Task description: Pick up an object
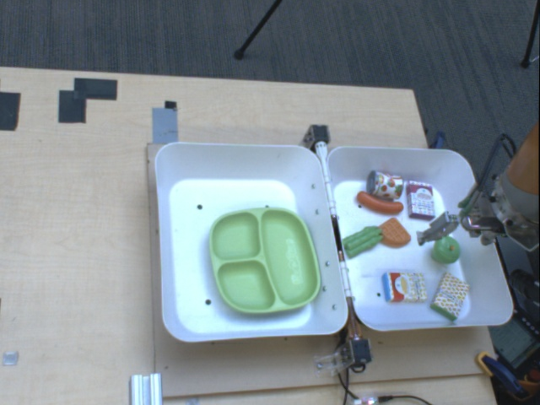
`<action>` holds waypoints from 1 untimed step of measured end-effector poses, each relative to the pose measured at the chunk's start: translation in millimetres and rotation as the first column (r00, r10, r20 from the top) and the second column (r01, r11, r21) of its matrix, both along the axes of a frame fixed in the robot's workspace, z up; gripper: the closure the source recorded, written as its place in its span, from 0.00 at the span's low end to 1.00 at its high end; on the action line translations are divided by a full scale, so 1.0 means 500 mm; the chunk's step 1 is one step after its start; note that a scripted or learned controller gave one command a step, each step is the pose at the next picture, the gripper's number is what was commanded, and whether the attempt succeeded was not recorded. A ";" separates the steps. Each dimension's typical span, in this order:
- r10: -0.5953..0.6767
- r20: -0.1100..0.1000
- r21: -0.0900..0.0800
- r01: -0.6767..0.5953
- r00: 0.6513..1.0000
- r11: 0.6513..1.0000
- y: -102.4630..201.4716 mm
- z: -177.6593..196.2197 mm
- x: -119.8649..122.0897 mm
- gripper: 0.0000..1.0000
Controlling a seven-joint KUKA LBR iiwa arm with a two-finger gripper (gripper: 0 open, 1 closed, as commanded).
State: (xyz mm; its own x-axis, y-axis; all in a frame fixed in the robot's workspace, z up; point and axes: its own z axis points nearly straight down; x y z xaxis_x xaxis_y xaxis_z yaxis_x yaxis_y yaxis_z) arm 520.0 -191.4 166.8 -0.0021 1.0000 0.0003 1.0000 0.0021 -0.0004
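Two bins are seen side by side on the bench. Left bin [177, 251]: a green tray [264, 260] lies near its middle. Right bin [485, 298]: sausage [379, 202], can [386, 183] and red carton [420, 199] near the far edge; pickle [362, 240] and orange piece [395, 233] mid-bin; two cartons [405, 286] [450, 296] near the front edge. A green ball [445, 250] sits by the right edge. The gripper [445, 224] is held just above it, fingers apart, nothing between them.
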 end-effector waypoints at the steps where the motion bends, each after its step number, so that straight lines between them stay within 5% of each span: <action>1: 0.000 0.004 -0.001 0.000 1.000 1.000 0.057 -0.165 -0.064 0.00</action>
State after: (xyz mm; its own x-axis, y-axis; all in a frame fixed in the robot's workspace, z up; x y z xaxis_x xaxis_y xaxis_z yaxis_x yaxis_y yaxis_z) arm 488.2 -162.9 84.3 -0.0017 1.0000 -0.0009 1.0000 0.0017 0.0039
